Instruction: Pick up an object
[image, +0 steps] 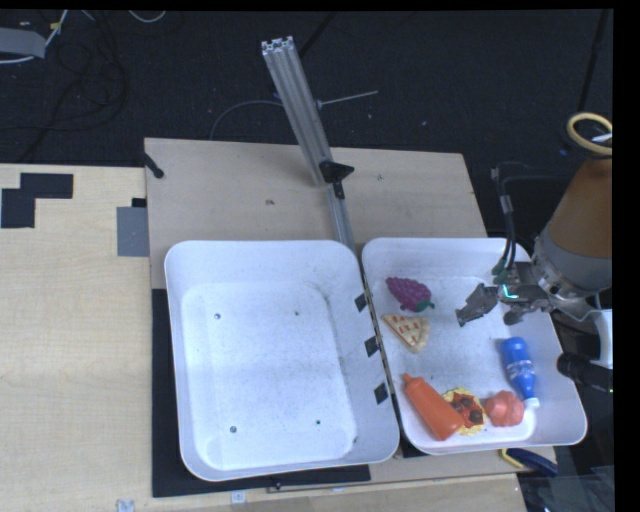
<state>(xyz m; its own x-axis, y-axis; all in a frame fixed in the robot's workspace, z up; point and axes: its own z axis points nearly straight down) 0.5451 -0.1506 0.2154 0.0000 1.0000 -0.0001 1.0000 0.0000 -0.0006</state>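
Five toy items crowd right white plastic bin (560, 432): purple grape bunch (408, 292), waffle wedge, orange bottle, red lump, blue bottle (517, 366). Dark two-finger gripper (497, 307) hovers between grapes and blue bottle, fingers splayed, nothing held; target undecided.

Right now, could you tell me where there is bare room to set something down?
The left bin floor is bare wall to wall. In the right bin, a patch lies between waffle slice and blue bottle. Its near edge is crowded: orange bottle, red fruit.
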